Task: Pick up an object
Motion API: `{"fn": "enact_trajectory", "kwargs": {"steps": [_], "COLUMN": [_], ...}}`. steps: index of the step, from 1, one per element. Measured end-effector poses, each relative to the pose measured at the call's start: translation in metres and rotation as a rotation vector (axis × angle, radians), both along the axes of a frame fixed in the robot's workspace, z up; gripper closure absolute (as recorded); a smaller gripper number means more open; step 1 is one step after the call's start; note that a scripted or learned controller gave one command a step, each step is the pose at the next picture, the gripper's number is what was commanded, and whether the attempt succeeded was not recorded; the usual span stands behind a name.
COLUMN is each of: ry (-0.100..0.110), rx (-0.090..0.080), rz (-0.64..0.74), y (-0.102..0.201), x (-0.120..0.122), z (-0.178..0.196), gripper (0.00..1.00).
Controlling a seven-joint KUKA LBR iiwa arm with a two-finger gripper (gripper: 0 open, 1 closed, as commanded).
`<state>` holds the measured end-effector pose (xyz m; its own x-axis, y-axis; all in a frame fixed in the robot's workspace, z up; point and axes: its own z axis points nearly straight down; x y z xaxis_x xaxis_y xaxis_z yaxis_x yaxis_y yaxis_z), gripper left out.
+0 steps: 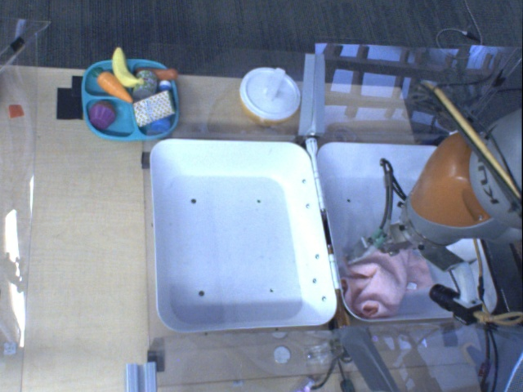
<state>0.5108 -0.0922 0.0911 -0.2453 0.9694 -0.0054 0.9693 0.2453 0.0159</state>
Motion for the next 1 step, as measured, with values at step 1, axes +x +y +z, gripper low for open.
{"fn": "enact_trajectory", "kwargs": {"steps": [1], "ry": [0.000], "rx": [-0.006], "rz": [0.284], "y": [-0.0447], "x": [-0.0060], "z": [-0.0004], "gripper": [0.00]}}
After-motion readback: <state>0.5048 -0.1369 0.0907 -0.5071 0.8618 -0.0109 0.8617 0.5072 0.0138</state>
